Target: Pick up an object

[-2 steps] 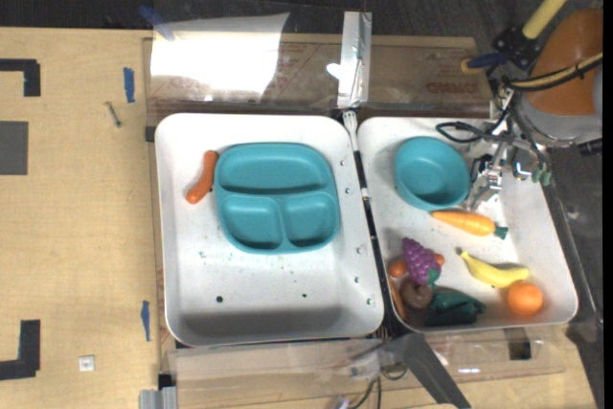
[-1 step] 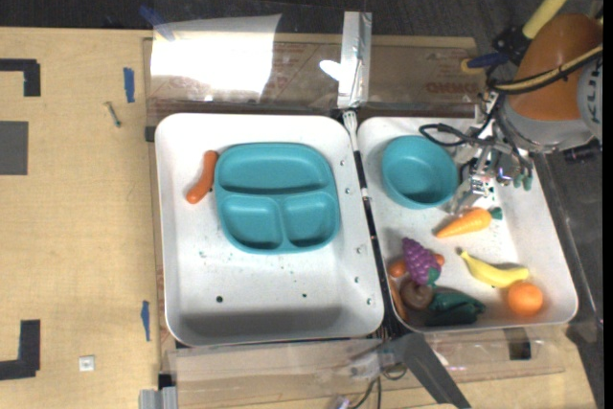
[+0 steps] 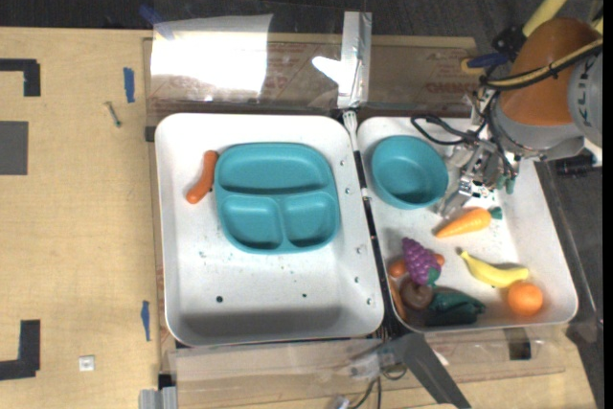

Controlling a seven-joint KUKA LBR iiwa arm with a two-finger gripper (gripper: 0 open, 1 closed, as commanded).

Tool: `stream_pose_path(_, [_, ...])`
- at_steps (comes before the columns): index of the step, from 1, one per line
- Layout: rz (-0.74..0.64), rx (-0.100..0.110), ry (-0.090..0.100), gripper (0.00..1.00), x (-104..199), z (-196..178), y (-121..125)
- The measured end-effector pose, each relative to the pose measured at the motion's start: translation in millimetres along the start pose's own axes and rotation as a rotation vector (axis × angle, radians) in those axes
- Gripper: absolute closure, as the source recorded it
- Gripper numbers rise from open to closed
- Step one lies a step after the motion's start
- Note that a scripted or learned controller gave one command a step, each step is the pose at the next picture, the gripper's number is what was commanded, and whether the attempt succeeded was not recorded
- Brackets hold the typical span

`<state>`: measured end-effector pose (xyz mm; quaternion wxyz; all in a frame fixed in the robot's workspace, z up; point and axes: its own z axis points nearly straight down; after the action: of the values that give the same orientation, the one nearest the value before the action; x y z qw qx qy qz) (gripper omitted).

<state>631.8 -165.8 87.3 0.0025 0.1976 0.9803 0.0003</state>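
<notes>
The arm [image 3: 551, 86] reaches in from the right over the right bin [image 3: 556, 249], its orange band above the wrist, and the gripper [image 3: 466, 190] hangs low at the bin's upper middle, just right of the teal bowl [image 3: 409, 170]; whether its fingers are apart or closed cannot be told, since they are small and tangled with cables against the white floor, and nothing can be seen between them. The carrot [image 3: 464, 223] lies just below the gripper, tilted with its thick end up to the right and its tip pointing left, very near the gripper's tip; whether they touch cannot be told. Further down the same bin lie a banana [image 3: 491, 271] and, at its right end, an orange [image 3: 525, 299], the two touching or nearly so. Left of them sits a bunch of purple grapes [image 3: 418, 259], with a small orange piece [image 3: 397, 270] beside it, a brown round thing [image 3: 416, 293] below, and a dark green item [image 3: 453, 306] along the bin's lower wall. The left bin [image 3: 182, 292] holds a teal divided tray [image 3: 278, 194] near its centre, and a sausage [image 3: 202, 177] lies upright-slanted just left of the tray, well apart from the gripper. Both bins rest side by side on the surface [image 3: 67, 206]
</notes>
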Motion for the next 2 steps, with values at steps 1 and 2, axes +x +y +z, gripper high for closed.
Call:
stream_pose_path(1, [0.118,0.0,0.001,0.0,46.6,-7.3,2.9])
stream_pose_path(2, [0.116,0.0,-0.006,1.0,44.7,-19.0,3.8])
